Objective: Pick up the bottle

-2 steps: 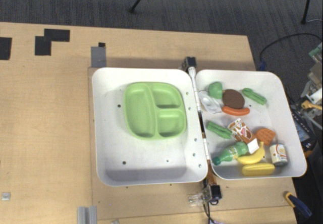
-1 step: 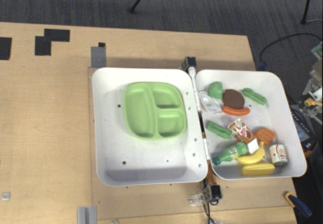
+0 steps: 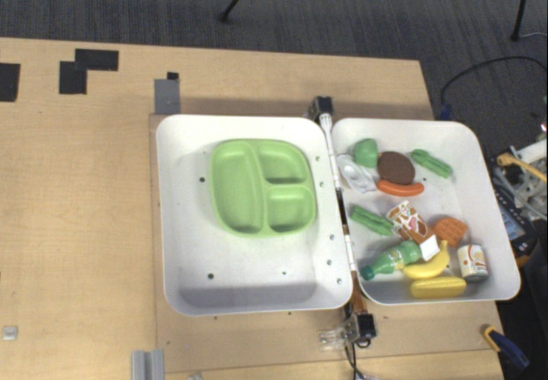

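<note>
A green bottle [image 3: 390, 260] lies on its side near the front left of the right bin [image 3: 484, 198], its neck pointing toward the bin's left wall. A yellow banana [image 3: 430, 265] rests against its right end, and another yellow piece [image 3: 437, 287] lies just in front.
The left bin [image 3: 184, 198] holds a green divided plate [image 3: 261, 187]. Around the bottle the right bin carries several toy foods: a brown patty [image 3: 396, 166], an orange carrot [image 3: 401, 188], green vegetables [image 3: 430, 163], a snack packet [image 3: 408, 220], a small can [image 3: 472, 261].
</note>
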Controlling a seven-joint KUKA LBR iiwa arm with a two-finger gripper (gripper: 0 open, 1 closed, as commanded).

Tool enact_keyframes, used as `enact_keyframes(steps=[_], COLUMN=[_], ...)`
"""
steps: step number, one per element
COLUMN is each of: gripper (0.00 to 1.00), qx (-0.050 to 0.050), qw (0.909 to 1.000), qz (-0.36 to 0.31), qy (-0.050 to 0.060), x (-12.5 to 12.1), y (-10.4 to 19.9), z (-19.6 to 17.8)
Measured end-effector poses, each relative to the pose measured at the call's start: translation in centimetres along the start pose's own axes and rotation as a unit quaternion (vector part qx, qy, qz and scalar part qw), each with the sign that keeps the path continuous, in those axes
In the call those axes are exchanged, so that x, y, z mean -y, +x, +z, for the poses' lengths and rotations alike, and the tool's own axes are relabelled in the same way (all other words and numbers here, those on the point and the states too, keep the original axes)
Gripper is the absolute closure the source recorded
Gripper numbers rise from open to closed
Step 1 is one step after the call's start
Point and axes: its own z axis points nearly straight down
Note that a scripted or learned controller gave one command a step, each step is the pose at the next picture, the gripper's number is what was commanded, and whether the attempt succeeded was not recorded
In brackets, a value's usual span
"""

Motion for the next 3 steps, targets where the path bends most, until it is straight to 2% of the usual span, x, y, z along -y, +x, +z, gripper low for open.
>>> enact_keyframes(steps=[3], gripper=[1.0], qx=[-0.001], qw=[0.9999], qz=[-0.011], qy=[0.0], x=[0.0], y=[0.3], z=[-3.2])
